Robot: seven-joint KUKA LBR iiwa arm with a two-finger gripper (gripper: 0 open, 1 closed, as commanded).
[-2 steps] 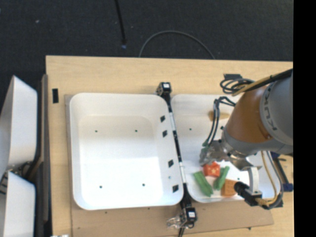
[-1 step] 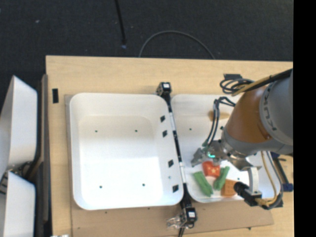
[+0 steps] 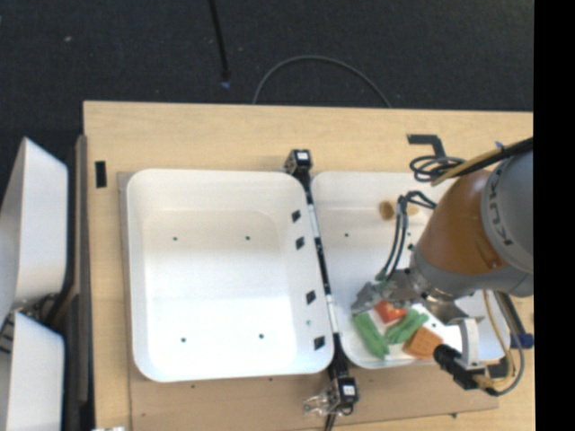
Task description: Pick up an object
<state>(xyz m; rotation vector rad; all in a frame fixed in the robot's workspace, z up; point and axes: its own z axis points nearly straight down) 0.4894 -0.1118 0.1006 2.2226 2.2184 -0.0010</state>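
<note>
my gripper [image 3: 382,296] hangs over the right bin's [image 3: 355,206] near edge; green block [image 3: 369,335] lies just below, long axis diagonal; finger state i cannot tell.

Bench [image 3: 225,137]: pale wood-look board, matt, smooth.
Left bin [image 3: 216,277]: white plastic, smooth, faint sheen.
Right bin [image 3: 355,214]: same white plastic, smooth.
Arm [image 3: 503,232]: grey shell, smooth, satin; orange band [image 3: 454,227] with slight gloss.
Green pieces [image 3: 370,335]: plastic-looking, smooth.
Floor [image 3: 135,34]: dark, matt, finely speckled like carpet.
Cable [image 3: 314,65]: black, smooth sheath.
</note>
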